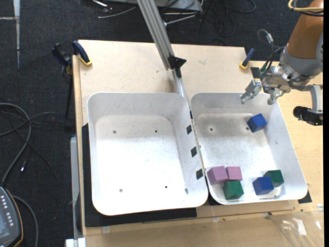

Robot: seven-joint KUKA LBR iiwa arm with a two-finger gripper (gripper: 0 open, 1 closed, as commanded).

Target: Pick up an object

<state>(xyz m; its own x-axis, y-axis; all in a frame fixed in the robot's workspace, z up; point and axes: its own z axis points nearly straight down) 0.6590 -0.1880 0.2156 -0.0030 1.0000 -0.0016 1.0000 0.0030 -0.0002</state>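
Beige bench (133,66) carries two white bins side by side; landmark is the right bin (290,153). Lone blue cube (256,122) sits near its back wall, untouched. Gripper (261,92) hangs just over that back rim, above the cube, fingers spread, pinching nothing. Along the bin's front edge: two purple cubes (224,174) touching, green cube (233,190), second blue cube (262,185), second green cube (275,177).

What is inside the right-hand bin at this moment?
The right bin holds six blocks: one blue block alone near the gripper, and two purple, two green and another blue clustered at the near edge. Nothing looks covered.
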